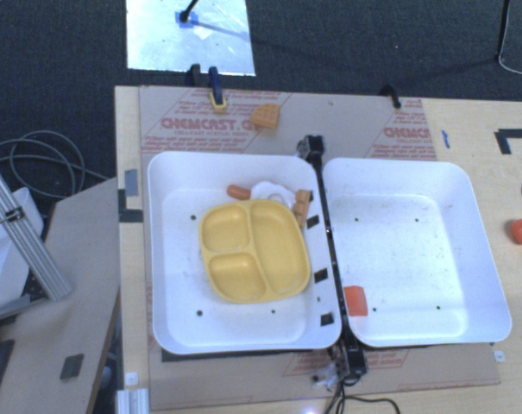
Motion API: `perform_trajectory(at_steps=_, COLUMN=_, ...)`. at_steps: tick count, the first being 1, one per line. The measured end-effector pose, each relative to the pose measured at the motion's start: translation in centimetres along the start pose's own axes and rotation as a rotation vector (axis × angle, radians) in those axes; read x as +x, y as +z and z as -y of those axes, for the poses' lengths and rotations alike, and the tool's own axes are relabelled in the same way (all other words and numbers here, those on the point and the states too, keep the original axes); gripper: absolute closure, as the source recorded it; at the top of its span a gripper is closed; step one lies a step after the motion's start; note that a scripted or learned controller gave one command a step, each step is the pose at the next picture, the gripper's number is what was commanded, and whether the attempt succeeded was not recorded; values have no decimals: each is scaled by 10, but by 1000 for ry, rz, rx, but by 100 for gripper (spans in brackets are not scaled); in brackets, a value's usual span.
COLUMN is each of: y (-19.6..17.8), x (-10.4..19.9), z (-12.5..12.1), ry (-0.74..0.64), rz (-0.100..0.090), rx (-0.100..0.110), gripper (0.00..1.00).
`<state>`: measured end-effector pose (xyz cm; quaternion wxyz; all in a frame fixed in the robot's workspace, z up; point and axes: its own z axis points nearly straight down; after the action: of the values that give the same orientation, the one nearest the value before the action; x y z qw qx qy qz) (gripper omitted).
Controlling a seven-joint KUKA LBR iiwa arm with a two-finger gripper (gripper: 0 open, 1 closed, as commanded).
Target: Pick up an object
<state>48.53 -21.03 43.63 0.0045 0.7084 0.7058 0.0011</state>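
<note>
Light even and fairly bright, from overhead; colour cast slightly cool. Both white bins, left [170, 231] and right [468, 257], close to overexposed, their walls losing detail, floors a touch greyer. Strongest glare on the shiny metal sheet [190, 22] on the dark floor [53, 50] at top, washed pale blue-white with a thin dark rod's shadow across it. Shadows soft and short: faint rim under the yellow divided plate [254, 250], thin dark line along the seam between bins. Worktop [476, 128] evenly lit. Overall sharpness modest, low resolution, fine edges and printed lettering soft. Dark carpet grainy. Slanted view skews the bin outlines.
</note>
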Motion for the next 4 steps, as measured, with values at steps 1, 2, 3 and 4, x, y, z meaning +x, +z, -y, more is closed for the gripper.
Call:
perform_trajectory(at_steps=1, y=3, x=4, z=-2, ry=-7, rz=-3, rx=3, gripper=0)
perform_trajectory(at_steps=2, y=3, x=4, z=-2, ry=-7, rz=-3, rx=3, gripper=0)
perform_trajectory(at_steps=3, y=60, x=106, z=-1, ry=-18, rz=-8, rx=10, gripper=0)
perform_trajectory(at_steps=4, y=40, x=220, z=-2, ry=-21, rz=-8, rx=3, gripper=0)
